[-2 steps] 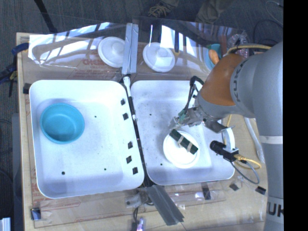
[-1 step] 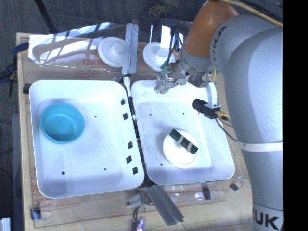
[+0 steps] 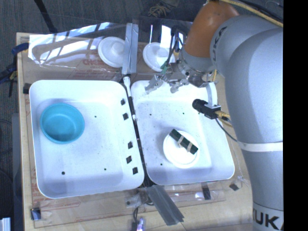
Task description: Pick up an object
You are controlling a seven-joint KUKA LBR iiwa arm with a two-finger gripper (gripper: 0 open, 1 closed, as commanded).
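Note:
A blue bowl sits in the left part of the left bin. In the right bin a white round dish lies near the front, with a small dark green striped block resting on it. My gripper hangs over the far edge of the right bin, well behind the dish. Its fingers are spread open with nothing between them.
Two white round lids lie on the bench behind the bins. A row of small dark clips runs along the wall where the bins meet. The grey arm covers the right side.

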